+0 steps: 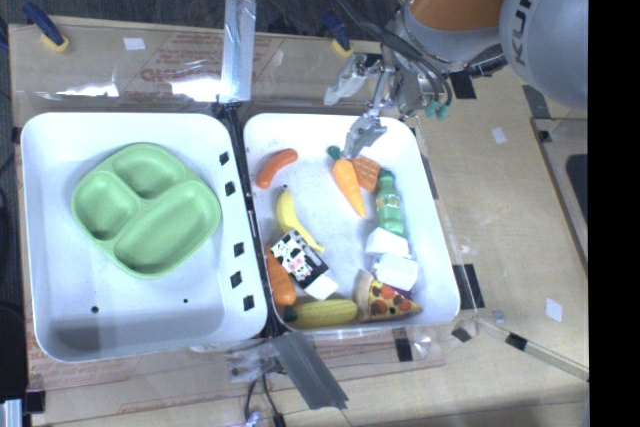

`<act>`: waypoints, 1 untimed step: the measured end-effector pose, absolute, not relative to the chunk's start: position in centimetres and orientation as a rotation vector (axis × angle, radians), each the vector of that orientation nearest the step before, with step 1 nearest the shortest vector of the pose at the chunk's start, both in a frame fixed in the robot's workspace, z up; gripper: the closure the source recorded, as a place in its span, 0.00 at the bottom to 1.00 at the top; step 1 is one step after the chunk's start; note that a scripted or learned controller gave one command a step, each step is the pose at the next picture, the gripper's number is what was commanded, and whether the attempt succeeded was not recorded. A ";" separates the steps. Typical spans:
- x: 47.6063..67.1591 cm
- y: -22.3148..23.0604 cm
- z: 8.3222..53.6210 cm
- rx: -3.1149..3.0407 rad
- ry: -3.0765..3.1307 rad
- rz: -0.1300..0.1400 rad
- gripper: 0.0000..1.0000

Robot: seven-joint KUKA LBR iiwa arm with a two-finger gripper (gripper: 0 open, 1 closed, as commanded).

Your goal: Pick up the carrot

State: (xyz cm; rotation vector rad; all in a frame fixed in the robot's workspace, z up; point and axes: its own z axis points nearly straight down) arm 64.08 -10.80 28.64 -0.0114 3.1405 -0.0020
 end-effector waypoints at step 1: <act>64.9 -11.7 15.0 -0.112 3.151 0.004 0.00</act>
